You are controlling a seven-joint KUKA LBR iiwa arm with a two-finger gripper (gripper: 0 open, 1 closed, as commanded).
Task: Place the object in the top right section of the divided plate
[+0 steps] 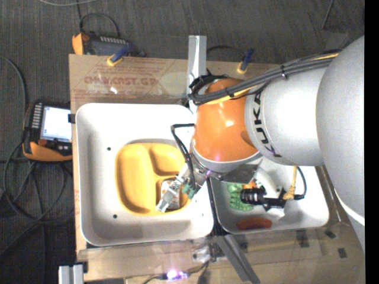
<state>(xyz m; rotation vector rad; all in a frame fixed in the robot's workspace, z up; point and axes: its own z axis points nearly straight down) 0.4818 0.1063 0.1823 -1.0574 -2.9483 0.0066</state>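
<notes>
A yellow divided plate (135, 179) lies in the left white bin (95, 158). It has one large section on the left and two smaller ones on the right. My gripper (170, 197) reaches down over the plate's lower right section, its tip close to the plate's surface. A small green bit (190, 189) shows beside the gripper's body; I cannot tell whether it is a held thing. The plate's upper right section (166, 157) lies just beyond the gripper, and nothing shows in it. The orange band and grey arm hide the bins' shared edge.
The right white bin (314, 215) holds a green object (235, 195) and a flat red object (255, 223) near its front wall. A cardboard sheet (118, 81) lies behind the left bin. A handheld pendant (50, 129) sits left of the bench.
</notes>
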